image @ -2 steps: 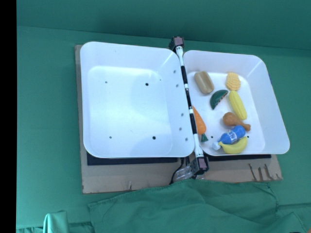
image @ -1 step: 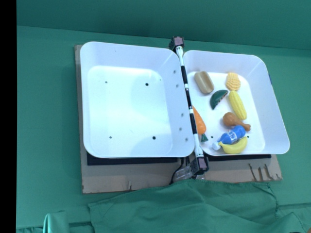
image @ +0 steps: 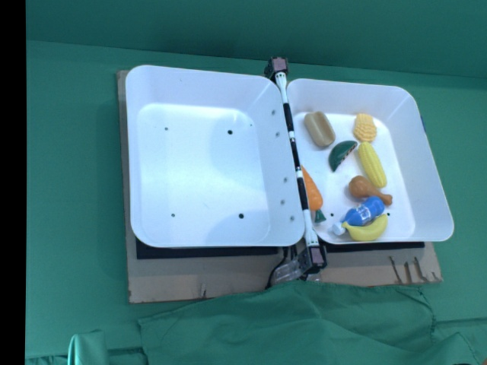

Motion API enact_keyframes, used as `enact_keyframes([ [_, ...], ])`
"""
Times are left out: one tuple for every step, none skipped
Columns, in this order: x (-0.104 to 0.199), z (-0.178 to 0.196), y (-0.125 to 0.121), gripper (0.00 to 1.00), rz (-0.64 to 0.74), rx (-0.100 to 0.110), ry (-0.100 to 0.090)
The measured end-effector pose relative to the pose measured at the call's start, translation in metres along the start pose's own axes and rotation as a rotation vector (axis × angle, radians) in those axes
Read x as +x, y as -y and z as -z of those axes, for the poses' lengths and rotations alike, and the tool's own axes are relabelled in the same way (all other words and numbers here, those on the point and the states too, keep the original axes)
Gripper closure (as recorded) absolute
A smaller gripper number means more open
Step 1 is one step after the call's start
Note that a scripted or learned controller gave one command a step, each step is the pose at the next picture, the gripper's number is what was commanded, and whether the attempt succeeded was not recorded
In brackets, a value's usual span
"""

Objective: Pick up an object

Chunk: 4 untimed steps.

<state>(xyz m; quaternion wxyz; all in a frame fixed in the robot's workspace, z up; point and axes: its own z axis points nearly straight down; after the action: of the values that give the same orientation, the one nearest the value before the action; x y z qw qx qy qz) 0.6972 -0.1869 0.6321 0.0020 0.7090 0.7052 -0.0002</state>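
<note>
The right bin (image: 426, 196) holds several toy foods. A brown potato (image: 319, 128) lies at its back left, with a green watermelon slice (image: 342, 154) just in front of it. An orange-yellow corn piece (image: 364, 128) and a yellow corn cob (image: 371, 164) lie along the right side. A brown chicken drumstick (image: 367, 188) sits above a blue bottle (image: 363, 212) and a yellow banana (image: 367, 230) at the front. An orange carrot (image: 310, 192) leans against the left wall.
The left bin (image: 152, 97) stands beside the right one, split from it by a black-and-white bar (image: 289, 135). Both rest on a cardboard sheet (image: 190, 280). Green cloth (image: 319, 325) bunches at the front edge.
</note>
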Motion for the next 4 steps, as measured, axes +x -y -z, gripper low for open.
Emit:
enact_keyframes([
  [0.001,0.001,-0.001,0.00,0.001,-0.005,0.001],
  [0.000,0.002,0.036,0.00,0.000,-0.001,-0.002],
  [0.019,0.001,0.047,0.00,0.005,-0.002,-0.002],
  [0.000,0.002,-0.002,0.00,0.002,-0.012,0.004],
])
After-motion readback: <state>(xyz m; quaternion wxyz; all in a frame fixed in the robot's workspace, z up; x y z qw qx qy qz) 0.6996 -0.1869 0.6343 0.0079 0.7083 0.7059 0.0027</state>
